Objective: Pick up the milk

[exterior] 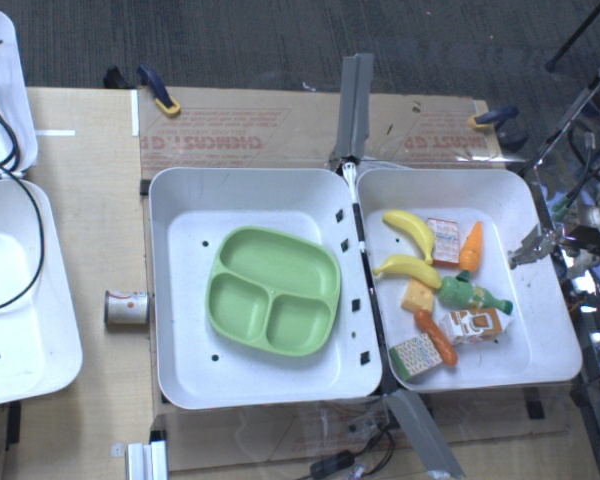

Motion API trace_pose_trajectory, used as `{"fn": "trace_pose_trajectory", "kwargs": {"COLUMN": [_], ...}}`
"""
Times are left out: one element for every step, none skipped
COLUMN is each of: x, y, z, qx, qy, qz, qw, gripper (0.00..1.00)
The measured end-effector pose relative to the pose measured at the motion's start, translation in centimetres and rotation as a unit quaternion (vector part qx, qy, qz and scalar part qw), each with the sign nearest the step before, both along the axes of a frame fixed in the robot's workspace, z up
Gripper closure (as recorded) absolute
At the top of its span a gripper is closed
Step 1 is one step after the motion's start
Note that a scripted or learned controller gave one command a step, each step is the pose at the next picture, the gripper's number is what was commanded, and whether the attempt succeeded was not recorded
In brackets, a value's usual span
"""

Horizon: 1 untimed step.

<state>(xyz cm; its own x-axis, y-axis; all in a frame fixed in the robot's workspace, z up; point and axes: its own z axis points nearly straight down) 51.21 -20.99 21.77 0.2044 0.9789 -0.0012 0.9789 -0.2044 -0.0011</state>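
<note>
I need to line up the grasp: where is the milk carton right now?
The milk carton lies in the right bin, toward its near side, just below the green bottle and right of the carrot.

One fixed overhead camera, slanted.
It looks down from fairly high on both bins (170, 298), tabletop (90, 138) around them.

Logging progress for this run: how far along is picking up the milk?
Nothing looks done yet: the milk carton lies in the right bin among the toy food, touching the green bottle. The gripper sits at the bin's right edge, away from it. Reaching, grasping and lifting remain.
</note>
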Motion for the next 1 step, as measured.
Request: {"fn": "trace_pose_trajectory", "kwargs": {"x": [-3.47], "y": [1.15], "z": [-12.70], "qx": [0.0017], "qy": [0.001], "qz": [0.026], "qw": [0.9997], "gripper": [0.00]}}
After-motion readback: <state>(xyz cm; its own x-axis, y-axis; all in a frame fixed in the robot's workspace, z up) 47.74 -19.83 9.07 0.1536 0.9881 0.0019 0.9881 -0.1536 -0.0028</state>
